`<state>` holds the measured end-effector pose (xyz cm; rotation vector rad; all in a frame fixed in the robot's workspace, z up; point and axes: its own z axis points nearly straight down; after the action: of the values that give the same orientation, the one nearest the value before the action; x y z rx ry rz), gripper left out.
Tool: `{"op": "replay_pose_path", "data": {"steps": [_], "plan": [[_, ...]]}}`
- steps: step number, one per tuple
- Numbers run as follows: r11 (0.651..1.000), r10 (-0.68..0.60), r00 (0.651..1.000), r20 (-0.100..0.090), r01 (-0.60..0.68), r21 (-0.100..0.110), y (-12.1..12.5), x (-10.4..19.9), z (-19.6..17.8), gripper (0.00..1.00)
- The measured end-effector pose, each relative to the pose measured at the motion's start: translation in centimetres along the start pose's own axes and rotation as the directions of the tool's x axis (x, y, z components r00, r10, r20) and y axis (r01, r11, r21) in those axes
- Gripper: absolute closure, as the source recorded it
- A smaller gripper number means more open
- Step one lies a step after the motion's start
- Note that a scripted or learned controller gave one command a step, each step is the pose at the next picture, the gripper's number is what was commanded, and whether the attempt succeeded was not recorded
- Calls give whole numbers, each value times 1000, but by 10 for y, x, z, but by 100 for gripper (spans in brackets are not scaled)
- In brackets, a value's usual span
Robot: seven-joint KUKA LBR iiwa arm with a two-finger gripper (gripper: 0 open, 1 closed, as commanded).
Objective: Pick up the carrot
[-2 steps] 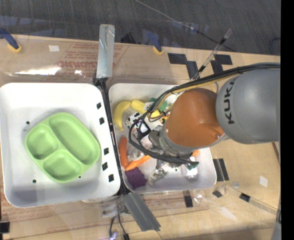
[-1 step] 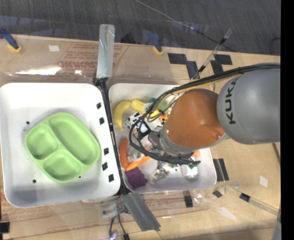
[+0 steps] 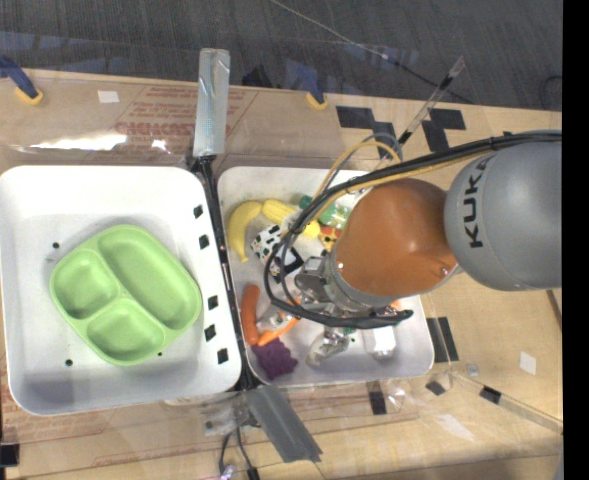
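The carrot (image 3: 249,311) is a slim orange piece lying lengthwise against the left wall of the right bin (image 3: 414,363). The arm's orange band and grey wrist hang over the middle of that bin. Below them, the gripper (image 3: 332,345) is low near the bin's front wall, a short way right of the carrot. Nothing orange shows within it. A short orange bit (image 3: 282,326) lies between the carrot and the gripper. The arm hides the centre of the bin.
A purple item (image 3: 274,360) sits in the right bin's front left corner. A yellow banana (image 3: 240,224) and a black-and-white die (image 3: 267,240) lie at the back left. The left bin (image 3: 34,198) holds a green divided plate (image 3: 124,293).
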<state>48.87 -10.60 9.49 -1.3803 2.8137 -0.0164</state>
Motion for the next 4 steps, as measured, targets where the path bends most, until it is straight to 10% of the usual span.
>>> {"op": "replay_pose_path", "data": {"steps": [1, 2, 3, 4], "plan": [[831, -556, 831, 7, 556, -10, -8, -3, 3, 0], [906, -423, 906, -4, 423, -14, 14, 2, 3, 0], [724, -690, 724, 7, 690, -10, -4, -16, 3, 0], [720, -694, 720, 10, 694, -11, -3, -19, -6, 100]]}}
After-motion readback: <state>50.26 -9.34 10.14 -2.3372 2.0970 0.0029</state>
